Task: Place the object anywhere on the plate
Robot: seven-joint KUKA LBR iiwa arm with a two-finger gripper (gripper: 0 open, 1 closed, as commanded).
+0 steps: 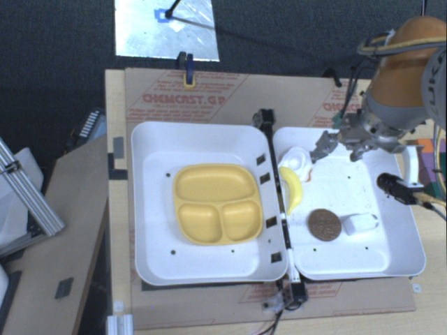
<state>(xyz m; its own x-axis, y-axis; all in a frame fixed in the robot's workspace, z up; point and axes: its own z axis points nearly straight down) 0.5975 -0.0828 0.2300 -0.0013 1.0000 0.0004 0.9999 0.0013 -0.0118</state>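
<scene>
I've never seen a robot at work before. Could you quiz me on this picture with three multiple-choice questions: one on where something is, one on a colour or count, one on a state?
1. Where does the yellow plate lie?
A. left bin
B. right bin
C. on the cardboard

2. What colour is the round disc in the right bin?
A. blue
B. brown
C. green

3. How does the gripper stand?
A. clamped on the banana
C. resting on the plate
B. above the right bin, holding nothing

Answers: 1 A, the plate sits in the left bin. 2 B, the disc looks brown. 3 B, the banana lies apart from the jaws.
</scene>
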